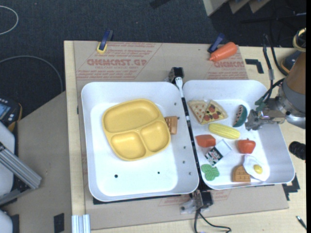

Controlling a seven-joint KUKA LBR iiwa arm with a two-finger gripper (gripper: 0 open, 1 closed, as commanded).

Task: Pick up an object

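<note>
Gripper: the gripper (256, 119) hung over the right bin (277, 144), near its right edge about halfway down. Honestly couldn't tell whether it was spread or closed, too small and dark; nothing was visibly in it.
Arm: grey arm (296, 93) came in from the right, past the bin's right edge.
Right bin, far end: pizza slice (208, 111) near the left wall, watermelon slice (240, 115) just left of the gripper.
Right bin, middle: corn cob (224, 130) lay below the pizza, with a red chunk (205, 140) at the left wall, a small black-and-white packet (214, 153) and a tomato (247, 146).
Right bin, near end: broccoli (210, 172) in the near-left corner, then a waffle piece (240, 174) touching a fried egg (256, 168).
Left bin: left bin (97, 101) held a yellow divided plate (135, 128) in its far half, and a small brown block (171, 124) sat just beside the plate, by the right wall.
Bench: an orange carrot (223, 51) lay on the bench beyond the right bin's far edge.
</note>
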